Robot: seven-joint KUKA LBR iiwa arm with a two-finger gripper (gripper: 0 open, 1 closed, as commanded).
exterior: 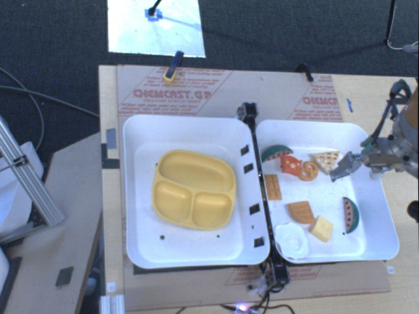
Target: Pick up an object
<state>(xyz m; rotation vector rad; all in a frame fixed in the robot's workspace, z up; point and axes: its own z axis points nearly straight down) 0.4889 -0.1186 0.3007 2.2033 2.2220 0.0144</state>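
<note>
A fried-egg toy lies closest to the camera, at about seven o'clock in the right bin, near that bin's front edge. Just beside it, toward three o'clock, sits a yellow cheese wedge, and above the pair a tan waffle square. A watermelon slice lies near the bin's four o'clock side. Farther back, a second watermelon slice rests at ten o'clock, next to a red piece and a pretzel that touch each other. A pale sandwich-like wedge sits at twelve o'clock. A brown cracker strip lies along the nine o'clock wall.

The gripper reaches in from three o'clock, its tip just beside that pale wedge; whether its fingers are spread or closed cannot be told, and nothing shows between them.

The left bin holds a yellow divided plate at its centre.
</note>
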